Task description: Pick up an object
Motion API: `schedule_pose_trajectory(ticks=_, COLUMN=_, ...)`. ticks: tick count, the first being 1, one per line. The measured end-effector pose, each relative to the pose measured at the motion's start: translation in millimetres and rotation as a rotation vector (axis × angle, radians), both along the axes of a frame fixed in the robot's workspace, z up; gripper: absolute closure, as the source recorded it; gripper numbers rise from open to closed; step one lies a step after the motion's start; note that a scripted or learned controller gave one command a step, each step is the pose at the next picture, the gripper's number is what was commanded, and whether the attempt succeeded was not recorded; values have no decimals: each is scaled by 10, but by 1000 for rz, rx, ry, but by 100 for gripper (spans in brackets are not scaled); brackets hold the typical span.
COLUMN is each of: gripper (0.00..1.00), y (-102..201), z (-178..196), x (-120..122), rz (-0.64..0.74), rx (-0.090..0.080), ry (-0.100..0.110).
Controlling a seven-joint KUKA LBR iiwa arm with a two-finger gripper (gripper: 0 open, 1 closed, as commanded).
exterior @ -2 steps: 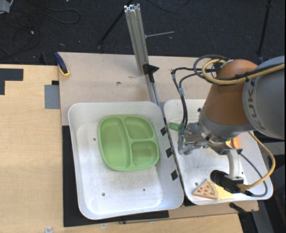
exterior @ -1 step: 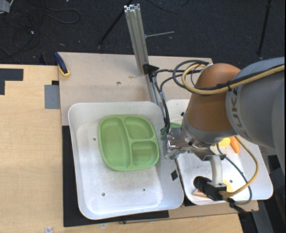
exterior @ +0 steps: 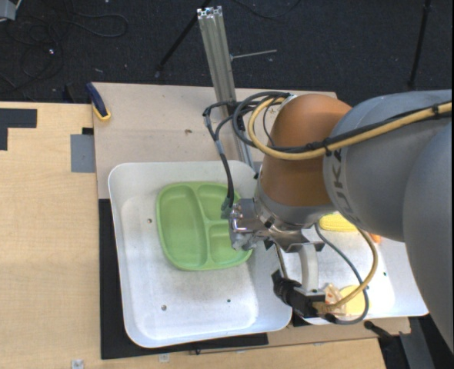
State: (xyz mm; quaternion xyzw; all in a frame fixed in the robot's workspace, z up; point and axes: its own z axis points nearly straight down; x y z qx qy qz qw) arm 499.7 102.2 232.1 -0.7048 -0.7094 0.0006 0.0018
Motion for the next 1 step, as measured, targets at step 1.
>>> schedule_pose_trajectory(ticks=1, gripper=0, y=-30, z=-3, x=2, rz=-4, rx=-2, ry=1)
